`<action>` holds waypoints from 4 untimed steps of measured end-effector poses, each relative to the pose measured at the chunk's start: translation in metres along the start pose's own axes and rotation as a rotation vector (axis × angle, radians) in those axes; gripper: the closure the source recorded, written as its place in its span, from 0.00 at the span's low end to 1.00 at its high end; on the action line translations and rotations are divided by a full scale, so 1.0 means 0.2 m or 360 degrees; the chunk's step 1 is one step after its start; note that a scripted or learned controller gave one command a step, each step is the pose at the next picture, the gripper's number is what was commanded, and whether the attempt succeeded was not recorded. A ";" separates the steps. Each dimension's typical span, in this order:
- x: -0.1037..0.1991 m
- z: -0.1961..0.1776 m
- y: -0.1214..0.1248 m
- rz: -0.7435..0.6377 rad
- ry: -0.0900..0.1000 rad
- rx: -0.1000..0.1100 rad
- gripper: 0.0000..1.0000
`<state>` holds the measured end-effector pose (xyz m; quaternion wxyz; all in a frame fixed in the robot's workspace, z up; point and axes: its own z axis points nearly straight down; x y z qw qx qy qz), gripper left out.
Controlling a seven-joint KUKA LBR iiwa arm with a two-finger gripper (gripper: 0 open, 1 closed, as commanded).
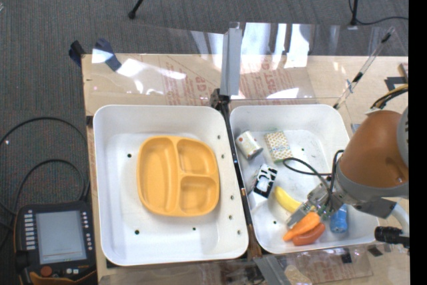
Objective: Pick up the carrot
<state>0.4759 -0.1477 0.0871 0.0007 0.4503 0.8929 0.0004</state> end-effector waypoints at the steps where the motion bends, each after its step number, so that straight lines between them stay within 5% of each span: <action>1: 0.00 -0.04 0.00 0.0006 -0.0001 -0.0002 1.00; 2: 0.00 -0.04 0.00 0.0006 -0.0001 -0.0002 0.00; 3: 0.02 0.01 0.01 0.0642 0.0002 0.0005 0.00; 4: 0.11 0.01 0.08 0.0228 0.0007 0.0005 0.00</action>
